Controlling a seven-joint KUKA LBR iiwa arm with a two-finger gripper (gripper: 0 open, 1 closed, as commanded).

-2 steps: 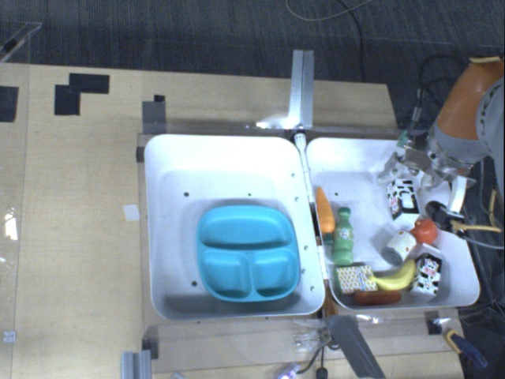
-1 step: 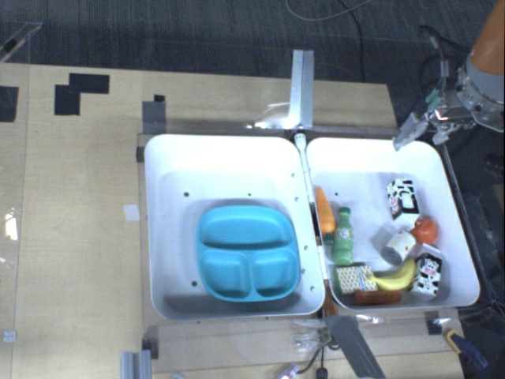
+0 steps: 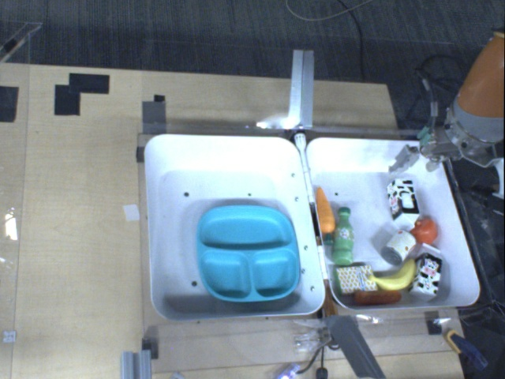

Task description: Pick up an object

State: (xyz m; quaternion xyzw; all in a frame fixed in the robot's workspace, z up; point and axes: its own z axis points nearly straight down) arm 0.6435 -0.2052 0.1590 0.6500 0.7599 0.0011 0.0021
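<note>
My gripper (image 3: 417,160) hangs over the back right part of the right bin (image 3: 359,168), fingers spread and nothing between them. Just in front of it lies a black-and-white cow-print carton (image 3: 403,197). Farther forward are a red-orange tomato (image 3: 425,230), a grey cup (image 3: 398,245), a yellow banana (image 3: 395,278), a second cow-print carton (image 3: 427,275), a patterned box (image 3: 353,277) and a red item (image 3: 377,296). By the bin's left wall lie an orange carrot (image 3: 323,210) and a green bottle (image 3: 342,236).
The left bin (image 3: 181,172) holds a blue divided plate (image 3: 248,251). A metal post (image 3: 302,93) rises behind the divider between the bins. The orange-banded arm (image 3: 483,93) enters from the right edge.
</note>
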